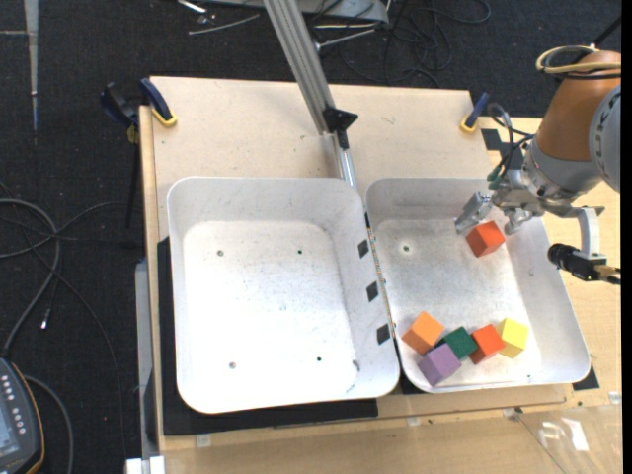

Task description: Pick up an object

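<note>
My gripper hangs over the back of the right bin. A red-orange cube sits tilted between the fingertips, and the fingers are shut on it. At the front of the same bin lies a cluster of blocks: an orange cube, a green cube, a purple cube, a second red-orange cube and a yellow cube.
The left bin lies beside the right one, their rims meeting at the middle. A slanted metal pole reaches down to the bins' back junction. Clamps grip the board's back corners.
</note>
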Robot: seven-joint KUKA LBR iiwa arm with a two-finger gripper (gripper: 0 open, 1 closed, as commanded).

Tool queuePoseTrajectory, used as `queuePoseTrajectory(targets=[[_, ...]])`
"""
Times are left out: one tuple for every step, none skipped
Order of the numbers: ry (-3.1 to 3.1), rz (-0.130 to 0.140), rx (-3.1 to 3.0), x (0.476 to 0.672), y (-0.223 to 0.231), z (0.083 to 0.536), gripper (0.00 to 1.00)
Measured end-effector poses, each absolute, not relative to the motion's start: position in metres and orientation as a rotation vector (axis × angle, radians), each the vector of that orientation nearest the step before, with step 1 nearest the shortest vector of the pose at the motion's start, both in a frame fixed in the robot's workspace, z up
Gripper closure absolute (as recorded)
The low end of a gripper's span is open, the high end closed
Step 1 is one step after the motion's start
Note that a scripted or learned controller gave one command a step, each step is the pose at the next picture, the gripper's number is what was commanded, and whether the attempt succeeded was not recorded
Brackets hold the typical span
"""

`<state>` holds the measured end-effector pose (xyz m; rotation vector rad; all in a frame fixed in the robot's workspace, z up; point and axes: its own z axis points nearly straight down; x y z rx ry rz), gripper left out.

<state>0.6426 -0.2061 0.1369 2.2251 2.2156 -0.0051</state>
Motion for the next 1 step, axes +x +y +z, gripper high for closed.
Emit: queuePoseTrajectory(targets=[[2.223, 0.0, 2.221, 0.6657, -0.2245, 0.0932, 0.0]])
